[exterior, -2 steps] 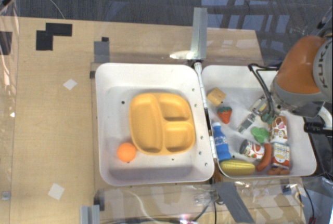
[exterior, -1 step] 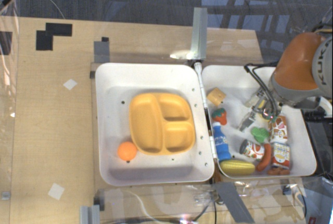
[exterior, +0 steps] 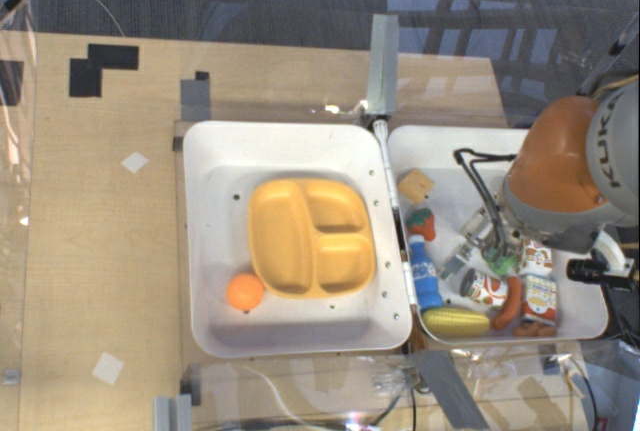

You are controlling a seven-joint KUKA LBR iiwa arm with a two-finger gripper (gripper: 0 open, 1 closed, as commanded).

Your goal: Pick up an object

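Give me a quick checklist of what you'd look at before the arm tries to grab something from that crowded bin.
1. Gripper above the right bin: ok.
2. Something between its fingers: cannot tell.
3. Targets within reach: ok; the sausage, corn cob and blue bottle lie close.
4. Room around targets: not ok; items crowd together.
5. Wooden block stands apart from the pile: ok.
6. Left bin holds the yellow tray and orange ball, away from the arm: ok.

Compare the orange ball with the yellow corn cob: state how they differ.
The orange ball is round; the corn cob is long and lies flat. The ball is orange, the cob yellow. The ball sits in the left bin beside the yellow divided tray; the cob lies in the right bin, among other items. Both rest near their bins' front edges.
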